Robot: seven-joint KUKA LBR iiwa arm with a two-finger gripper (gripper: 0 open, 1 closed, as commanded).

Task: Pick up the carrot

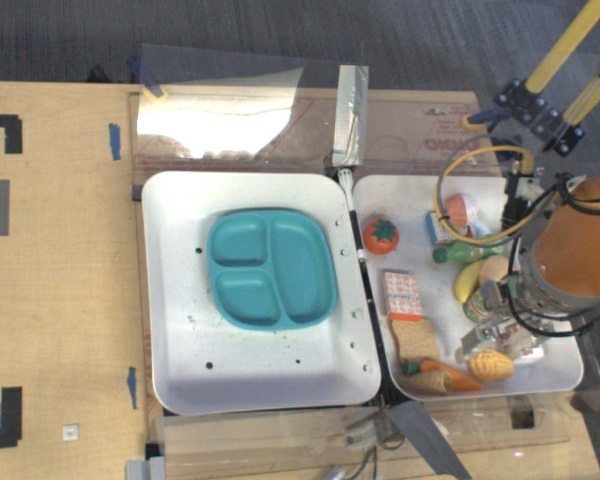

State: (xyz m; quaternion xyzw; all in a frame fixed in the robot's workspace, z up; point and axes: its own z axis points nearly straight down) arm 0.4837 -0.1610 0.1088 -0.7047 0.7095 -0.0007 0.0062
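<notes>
The bench carries two shallow white bins side by side: the left white bin point(170, 368) holds a teal divided plastic plate point(273, 268), and the right white bin point(565, 373) holds the toy food. The grey arm with the orange band point(575, 253) is seen over the right side of the right bin, wrapped in a loop of yellow cable point(460, 163). Its two-finger gripper point(495, 338) hangs low over the bin's near right portion, just above a yellow corn-like toy point(490, 365); whether it is spread or pressed together cannot be told, as the metal parts blur into the clutter beneath, and nothing is seen pinched in it. The orange toy carrot with a green top point(442, 372) lies on the bin floor close to the near wall, just to the view's left of the corn toy and slightly nearer the camera than the gripper. Its long axis runs roughly left to right in the view, the green top toward the left bin and the tip toward the corn toy. It lies just below a tan speckled rectangular block point(416, 340) and a pink-and-white carton point(403, 296). It is judged that a short shift toward the view's lower left is called for, with the closing direction set across the carrot's axis. Crowding by the corn toy and the block is a likely hazard.
</notes>
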